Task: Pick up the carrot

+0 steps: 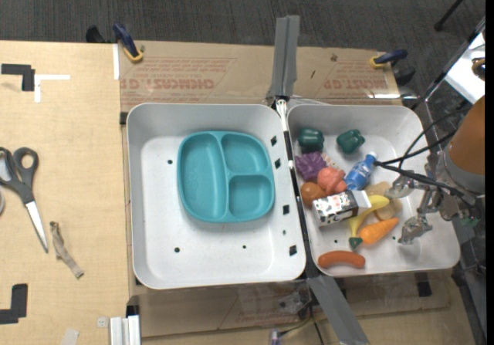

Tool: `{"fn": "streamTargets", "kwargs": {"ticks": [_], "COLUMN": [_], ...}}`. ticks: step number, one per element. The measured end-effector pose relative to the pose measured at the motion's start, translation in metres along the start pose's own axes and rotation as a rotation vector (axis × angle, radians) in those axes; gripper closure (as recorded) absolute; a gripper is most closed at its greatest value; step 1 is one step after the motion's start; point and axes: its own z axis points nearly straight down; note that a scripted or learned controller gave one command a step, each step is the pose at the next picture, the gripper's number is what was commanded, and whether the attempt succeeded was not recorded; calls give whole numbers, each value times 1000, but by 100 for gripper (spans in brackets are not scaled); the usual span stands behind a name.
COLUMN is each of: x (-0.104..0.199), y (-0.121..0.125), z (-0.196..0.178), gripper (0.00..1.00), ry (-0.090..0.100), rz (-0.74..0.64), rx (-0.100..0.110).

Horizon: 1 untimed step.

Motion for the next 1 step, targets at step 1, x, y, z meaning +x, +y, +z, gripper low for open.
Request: {"fn": "streamTargets", "kwargs": {"ticks": [1], "x": [22], "y": [82], "z": [-1], "gripper": [0], "ry": [-4], "rz": [36], "rx": [3]}}
